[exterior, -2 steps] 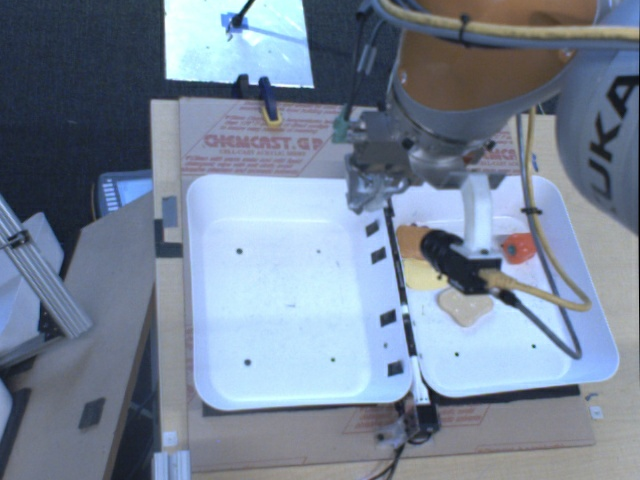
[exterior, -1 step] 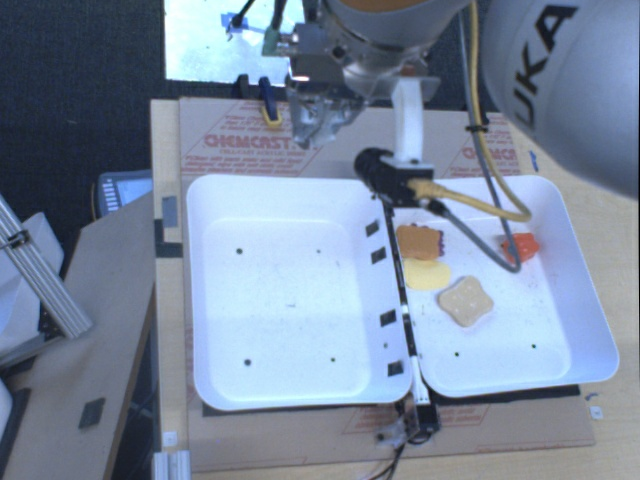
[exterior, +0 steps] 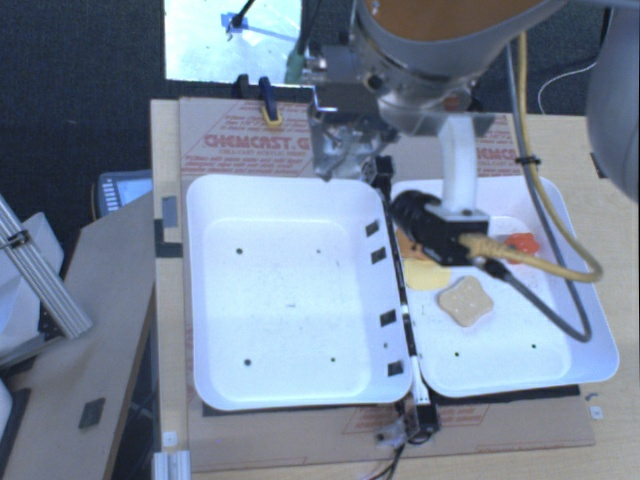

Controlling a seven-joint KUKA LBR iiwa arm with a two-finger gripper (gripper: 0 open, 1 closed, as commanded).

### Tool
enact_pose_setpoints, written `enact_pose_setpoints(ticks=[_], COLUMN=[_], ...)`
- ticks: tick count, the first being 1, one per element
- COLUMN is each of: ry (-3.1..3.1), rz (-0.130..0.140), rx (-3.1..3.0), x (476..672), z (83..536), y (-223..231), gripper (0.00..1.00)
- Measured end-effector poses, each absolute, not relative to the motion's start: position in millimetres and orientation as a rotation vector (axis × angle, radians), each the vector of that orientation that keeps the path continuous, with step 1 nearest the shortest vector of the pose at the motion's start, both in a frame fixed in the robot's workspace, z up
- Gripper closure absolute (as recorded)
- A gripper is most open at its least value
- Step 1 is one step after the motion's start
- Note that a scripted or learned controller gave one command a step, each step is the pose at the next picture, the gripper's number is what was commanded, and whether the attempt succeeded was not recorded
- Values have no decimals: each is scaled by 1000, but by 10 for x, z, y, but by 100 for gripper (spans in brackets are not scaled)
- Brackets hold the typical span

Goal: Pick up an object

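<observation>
The right bin holds a tan toast-shaped piece, a flat yellow piece and a small orange-red piece. My gripper hangs over the far rim where the two bins meet, up and left of these pieces. It is apart from them, and I see nothing held in it. The arm's big grey and orange body fills the top of the view and hides the far part of the right bin.
The left bin lies beside the right one, joined by black clips. A black fitting with a yellow cable and a grey cable crosses the right bin. A white post stands at its far side.
</observation>
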State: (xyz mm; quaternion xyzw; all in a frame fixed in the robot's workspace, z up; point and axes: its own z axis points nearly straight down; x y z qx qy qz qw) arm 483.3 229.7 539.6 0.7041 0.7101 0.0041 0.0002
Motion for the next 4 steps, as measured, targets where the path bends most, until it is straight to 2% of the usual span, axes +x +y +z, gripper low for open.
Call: enact_pose_setpoints(ticks=[1,2,3,4], ry=[2228,2233,2235,2240], rz=[3,8,6,11], rx=[2215,2210,2208,2202], x=[4862,4865,4864,4866], z=[5352,5467,5461,5577], y=[2292,2295,2295,2299], gripper=[0,100,0,100])
